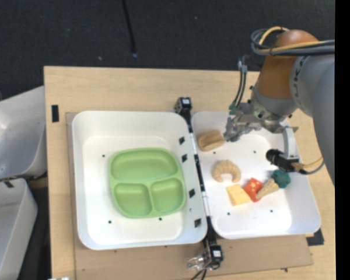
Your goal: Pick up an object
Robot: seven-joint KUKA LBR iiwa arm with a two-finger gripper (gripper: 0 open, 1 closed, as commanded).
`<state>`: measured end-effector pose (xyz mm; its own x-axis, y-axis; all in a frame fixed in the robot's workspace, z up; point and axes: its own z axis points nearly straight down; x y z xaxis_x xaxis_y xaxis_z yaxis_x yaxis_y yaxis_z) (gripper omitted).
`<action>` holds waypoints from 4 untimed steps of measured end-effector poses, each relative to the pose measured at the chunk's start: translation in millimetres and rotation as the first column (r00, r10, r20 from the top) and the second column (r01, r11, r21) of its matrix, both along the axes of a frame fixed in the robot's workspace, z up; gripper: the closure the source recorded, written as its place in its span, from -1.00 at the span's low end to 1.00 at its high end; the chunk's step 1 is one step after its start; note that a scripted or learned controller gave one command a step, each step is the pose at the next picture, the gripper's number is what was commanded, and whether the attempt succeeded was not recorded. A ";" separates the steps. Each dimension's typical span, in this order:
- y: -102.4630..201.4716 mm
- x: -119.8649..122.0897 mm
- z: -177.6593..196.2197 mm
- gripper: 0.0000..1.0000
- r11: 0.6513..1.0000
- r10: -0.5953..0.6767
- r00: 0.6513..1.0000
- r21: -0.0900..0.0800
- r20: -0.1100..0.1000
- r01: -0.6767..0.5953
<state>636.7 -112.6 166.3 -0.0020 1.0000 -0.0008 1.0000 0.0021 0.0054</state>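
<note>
In the right bin [280, 220] lie several toy foods: a tan bread roll [210, 140] at the upper left, a croissant [226, 170] in the middle, a yellow cheese wedge [238, 195], a red piece [252, 187] and a green-topped cone shape [275, 182] to the right. My gripper [232, 131] hangs low over the bin's upper part, just right of the bread roll and close to touching it. Nothing shows between its fingers.
The left bin [90, 214] holds a green divided plate [147, 181]. A raised divider with black clips [193, 162] runs between the bins. The grey arm with its orange band [280, 63] and cables comes in from the upper right. A black fitting [275, 156] sits at the right bin's side.
</note>
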 end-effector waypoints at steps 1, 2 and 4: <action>-8.1 6.6 61.5 1.00 1.000 0.001 1.000 -0.001 0.003 -0.001; -9.0 7.6 74.3 1.00 1.000 0.002 1.000 0.000 -0.002 -0.002; 89.0 -30.5 83.2 1.00 1.000 0.004 1.000 0.002 -0.005 -0.004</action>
<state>606.2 -23.6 249.6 -0.0059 1.0000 0.0011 1.0000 0.0059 0.0001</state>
